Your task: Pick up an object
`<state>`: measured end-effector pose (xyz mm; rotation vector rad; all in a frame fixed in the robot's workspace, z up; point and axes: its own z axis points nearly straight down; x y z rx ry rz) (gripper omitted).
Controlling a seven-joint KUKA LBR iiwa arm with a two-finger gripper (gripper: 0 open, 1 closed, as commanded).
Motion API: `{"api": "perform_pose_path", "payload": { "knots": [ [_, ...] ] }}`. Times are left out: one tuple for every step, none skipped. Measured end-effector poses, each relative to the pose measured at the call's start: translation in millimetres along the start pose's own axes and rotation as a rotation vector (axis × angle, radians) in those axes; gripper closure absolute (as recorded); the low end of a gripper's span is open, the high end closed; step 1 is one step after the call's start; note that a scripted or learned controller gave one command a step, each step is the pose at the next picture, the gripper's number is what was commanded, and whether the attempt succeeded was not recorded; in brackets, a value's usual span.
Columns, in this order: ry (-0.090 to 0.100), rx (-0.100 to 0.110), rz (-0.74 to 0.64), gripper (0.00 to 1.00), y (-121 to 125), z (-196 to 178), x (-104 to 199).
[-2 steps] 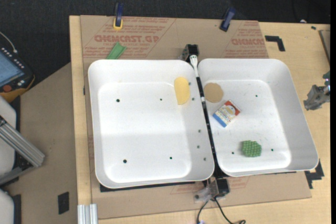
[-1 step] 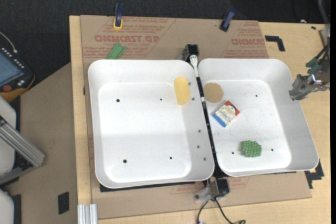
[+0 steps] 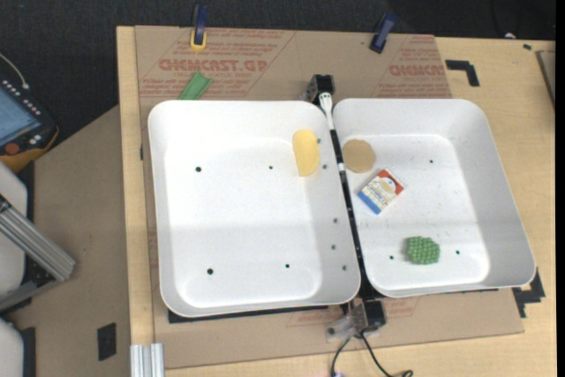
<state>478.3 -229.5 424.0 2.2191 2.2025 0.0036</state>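
Observation:
The left bin (image 3: pixel 177 190) holds a pale yellow oblong piece (image 3: pixel 305 153) near its upper right corner. In the right bin (image 3: pixel 494 190) a round tan disc (image 3: pixel 358 156) lies against the left wall. Just below the disc sits a small red, white and blue packet (image 3: pixel 380 192). A knobbly green ball (image 3: pixel 422 251) rests near the front of the right bin.
Both bins stand on a brown cardboard sheet (image 3: pixel 265 57) held by a yellow-and-blue clamp (image 3: pixel 199 29) and a blue clamp (image 3: pixel 382 33) at the back. A green scrap (image 3: pixel 193 86) lies on the cardboard behind the left bin. A black clip (image 3: pixel 320 87) joins the bins at the back.

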Motion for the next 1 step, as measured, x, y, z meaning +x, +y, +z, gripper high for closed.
{"api": "perform_pose_path", "payload": {
  "knots": [
    [0.012,0.021,-0.008,1.00,27.8,105.3,8.0]
  ]
}}
